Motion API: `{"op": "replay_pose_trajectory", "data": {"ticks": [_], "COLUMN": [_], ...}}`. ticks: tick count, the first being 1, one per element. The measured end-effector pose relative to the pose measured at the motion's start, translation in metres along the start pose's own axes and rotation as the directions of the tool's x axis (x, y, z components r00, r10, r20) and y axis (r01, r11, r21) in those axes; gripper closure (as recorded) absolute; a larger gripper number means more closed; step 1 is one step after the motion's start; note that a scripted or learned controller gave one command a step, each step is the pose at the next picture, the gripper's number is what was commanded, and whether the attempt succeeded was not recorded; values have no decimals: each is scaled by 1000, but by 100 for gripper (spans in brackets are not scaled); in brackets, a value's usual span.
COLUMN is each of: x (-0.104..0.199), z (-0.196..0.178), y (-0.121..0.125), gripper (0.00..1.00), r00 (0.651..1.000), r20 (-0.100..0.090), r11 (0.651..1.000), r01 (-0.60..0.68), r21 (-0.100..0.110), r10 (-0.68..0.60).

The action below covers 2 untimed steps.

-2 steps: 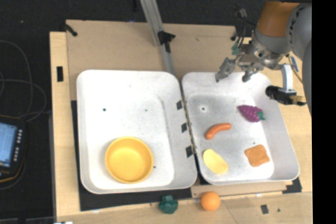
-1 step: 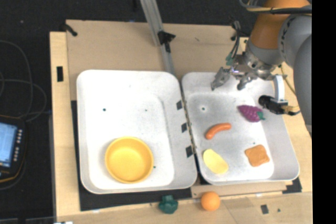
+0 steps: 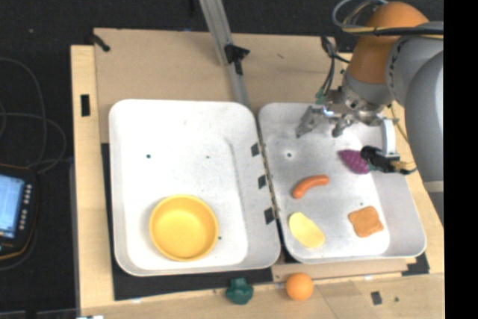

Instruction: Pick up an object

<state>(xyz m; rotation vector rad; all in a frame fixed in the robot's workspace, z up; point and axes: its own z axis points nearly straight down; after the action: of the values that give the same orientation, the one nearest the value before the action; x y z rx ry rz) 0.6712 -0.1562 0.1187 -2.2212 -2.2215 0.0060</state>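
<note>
Tan wood surface (image 3: pixel 164 71) carries 2 white bins side by side. The left bin (image 3: pixel 179 131) has a yellow bowl (image 3: pixel 184 227) sitting near its front edge. The right bin (image 3: pixel 299 131) holds 4 smaller things: a pale yellow piece (image 3: pixel 305 229) near its front left corner, an orange-brown block (image 3: pixel 365 221) toward the front right corner, an orange sausage shape (image 3: pixel 309 185) around the middle, and a purple piece (image 3: pixel 354 160) by the right edge. The grey and orange arm (image 3: pixel 388 56) reaches over the right bin's back edge, its gripper (image 3: pixel 324 122) hovering there with the fingers spread apart and nothing between them. Down on the surface's front edge sit an orange ball (image 3: pixel 299 286) and a little green thing (image 3: pixel 239 291).
</note>
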Motion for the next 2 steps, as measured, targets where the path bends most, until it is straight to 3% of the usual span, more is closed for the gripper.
{"op": "replay_pose_trajectory", "data": {"ticks": [1, 2], "x": [-1, -1], "z": [-15, -60], "y": [2, 2], "gripper": [100, 100], "r00": [1000, 1000], "r20": [2, -1], "r11": [1000, 1000], "r01": [1, 1], "r21": [-8, -9], "r10": [-1, -1]}}
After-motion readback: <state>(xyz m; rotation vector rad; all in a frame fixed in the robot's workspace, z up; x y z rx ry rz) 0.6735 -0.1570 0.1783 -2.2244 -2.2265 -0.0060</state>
